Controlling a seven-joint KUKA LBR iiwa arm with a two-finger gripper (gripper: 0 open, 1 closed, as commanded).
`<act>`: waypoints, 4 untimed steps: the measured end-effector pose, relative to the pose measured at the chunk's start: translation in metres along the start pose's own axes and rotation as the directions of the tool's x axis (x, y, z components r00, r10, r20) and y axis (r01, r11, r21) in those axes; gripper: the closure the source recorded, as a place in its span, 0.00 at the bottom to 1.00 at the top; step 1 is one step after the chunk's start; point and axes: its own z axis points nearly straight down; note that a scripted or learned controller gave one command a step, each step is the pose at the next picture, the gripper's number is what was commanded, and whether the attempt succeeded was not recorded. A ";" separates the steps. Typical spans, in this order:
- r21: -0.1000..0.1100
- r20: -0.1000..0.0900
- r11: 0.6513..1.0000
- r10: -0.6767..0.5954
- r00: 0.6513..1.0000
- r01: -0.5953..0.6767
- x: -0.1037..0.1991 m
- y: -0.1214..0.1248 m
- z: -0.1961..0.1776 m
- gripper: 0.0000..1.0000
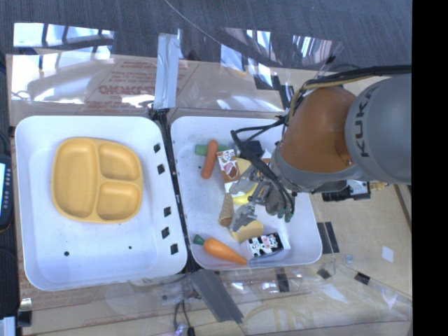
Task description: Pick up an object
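In the right bin (187,187) lie several toy foods: an orange carrot (219,250) at the front, a smaller carrot (208,159) near the back, a milk carton with cow spots (266,244), a yellow wedge (250,230), a brown cone (227,211) and a small printed box (228,164). My gripper (246,212) hangs low over the middle of this pile, just above the yellow wedge and beside the cone. The arm's orange band (318,138) covers the bin's right part.
The left bin (42,257) holds a yellow divided plate (98,179). A black divider with clips (168,187) separates the two bins. Cardboard and tape lie behind the bins, and cables trail around the wrist.
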 end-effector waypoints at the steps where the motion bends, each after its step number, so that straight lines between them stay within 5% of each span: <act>1: -0.002 0.011 0.999 0.045 0.999 -0.045 0.012 0.014 -0.087 1.00; 2: 0.000 -0.003 0.998 0.057 0.998 -0.057 -0.049 0.093 -0.024 1.00; 3: -0.002 0.006 0.997 0.081 0.997 -0.081 -0.094 0.124 -0.060 1.00; 4: 0.000 0.000 0.842 0.539 0.842 -0.539 -0.031 0.092 -0.075 1.00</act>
